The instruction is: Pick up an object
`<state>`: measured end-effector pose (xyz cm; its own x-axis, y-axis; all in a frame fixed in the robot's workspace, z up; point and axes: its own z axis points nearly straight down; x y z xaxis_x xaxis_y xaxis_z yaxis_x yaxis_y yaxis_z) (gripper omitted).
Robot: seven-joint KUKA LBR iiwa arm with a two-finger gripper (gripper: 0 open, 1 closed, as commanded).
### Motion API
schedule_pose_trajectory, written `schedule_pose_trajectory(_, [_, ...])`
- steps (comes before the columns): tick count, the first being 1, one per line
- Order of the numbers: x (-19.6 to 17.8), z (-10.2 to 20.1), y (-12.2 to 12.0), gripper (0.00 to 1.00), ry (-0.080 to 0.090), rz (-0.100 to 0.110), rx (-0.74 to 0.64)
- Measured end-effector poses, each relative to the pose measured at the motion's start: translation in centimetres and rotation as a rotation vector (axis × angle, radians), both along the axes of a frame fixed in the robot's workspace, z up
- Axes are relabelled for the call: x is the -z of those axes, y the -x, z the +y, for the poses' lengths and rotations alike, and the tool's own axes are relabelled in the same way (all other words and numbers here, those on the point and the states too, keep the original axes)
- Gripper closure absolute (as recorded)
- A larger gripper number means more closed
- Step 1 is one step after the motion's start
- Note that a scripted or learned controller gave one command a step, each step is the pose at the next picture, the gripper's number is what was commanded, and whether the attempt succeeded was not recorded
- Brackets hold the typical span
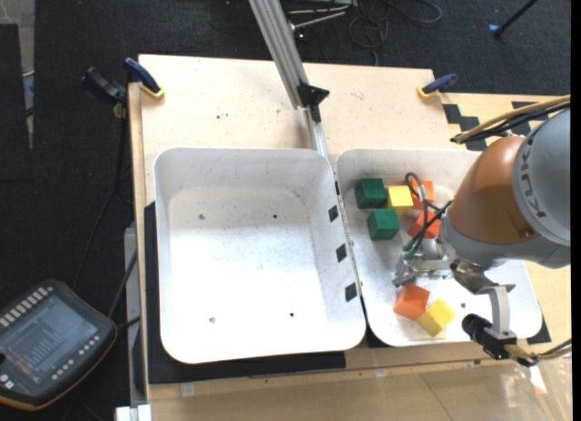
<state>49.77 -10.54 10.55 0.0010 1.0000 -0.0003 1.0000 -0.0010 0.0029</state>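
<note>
1. Gripper (416, 263) sits low in the right bin (381, 330), under the grey arm (508, 201) with its orange band; finger state cannot be told, and no grasp is visible.
2. Just below it: orange block (411, 301), with a yellow block (436, 317) touching its right side.
3. Above the gripper: green block (383, 223), a second green block (369, 192), and a yellow block (400, 197) beside that.
4. Another orange block (425, 220) lies partly hidden by the arm.
5. Left bin (172, 183) adjoins the right bin.
</note>
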Motion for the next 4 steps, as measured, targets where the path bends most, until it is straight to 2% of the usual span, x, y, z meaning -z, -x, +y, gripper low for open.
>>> schedule_pose_trajectory(2, [-12.4,-0.6,-0.1,1.0,0.002,-0.005,-0.004])
schedule_pose_trajectory(3, [-16.3,-0.6,-0.2,1.0,0.001,-0.002,-0.004])
schedule_pose_trajectory(4, [-14.8,4.9,-2.3,1.0,-0.001,0.003,-0.009])
